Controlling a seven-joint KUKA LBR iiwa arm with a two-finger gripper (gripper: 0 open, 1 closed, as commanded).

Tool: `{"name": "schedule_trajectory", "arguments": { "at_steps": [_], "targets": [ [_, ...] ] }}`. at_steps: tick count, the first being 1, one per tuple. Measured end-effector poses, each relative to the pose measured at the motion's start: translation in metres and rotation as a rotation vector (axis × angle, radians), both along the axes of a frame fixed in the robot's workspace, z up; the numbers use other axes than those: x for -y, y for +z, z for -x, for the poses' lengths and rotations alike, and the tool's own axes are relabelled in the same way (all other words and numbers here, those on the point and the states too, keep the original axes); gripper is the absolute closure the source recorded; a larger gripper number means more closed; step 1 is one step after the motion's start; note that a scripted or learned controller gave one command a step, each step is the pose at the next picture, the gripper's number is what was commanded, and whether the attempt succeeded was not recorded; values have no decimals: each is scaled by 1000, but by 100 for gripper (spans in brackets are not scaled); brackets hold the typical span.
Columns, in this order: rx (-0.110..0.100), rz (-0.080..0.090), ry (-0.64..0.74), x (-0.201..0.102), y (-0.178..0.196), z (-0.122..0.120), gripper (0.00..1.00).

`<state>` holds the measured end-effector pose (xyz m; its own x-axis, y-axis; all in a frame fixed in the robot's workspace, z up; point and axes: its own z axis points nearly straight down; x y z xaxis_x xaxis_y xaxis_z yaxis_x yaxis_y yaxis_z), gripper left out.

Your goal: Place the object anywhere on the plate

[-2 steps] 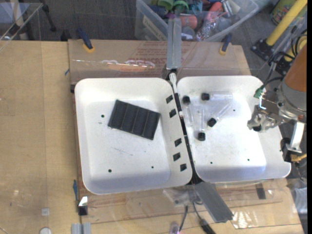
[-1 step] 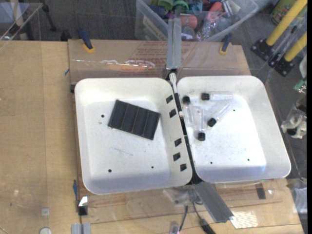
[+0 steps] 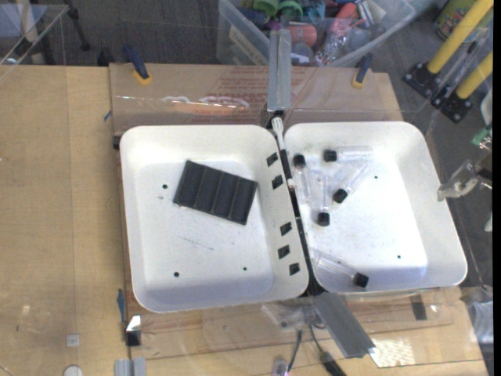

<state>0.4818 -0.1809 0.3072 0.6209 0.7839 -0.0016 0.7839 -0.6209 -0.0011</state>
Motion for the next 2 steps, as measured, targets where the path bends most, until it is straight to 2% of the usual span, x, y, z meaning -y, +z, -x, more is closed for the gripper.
{"name": "schedule_trajectory", "arguments": {
  "at_steps": [1,2],
  "targets": [
    [-1,1,2,0,9,0,100],
    [-2,1,3,0,9,-1,0]
  ]
}}
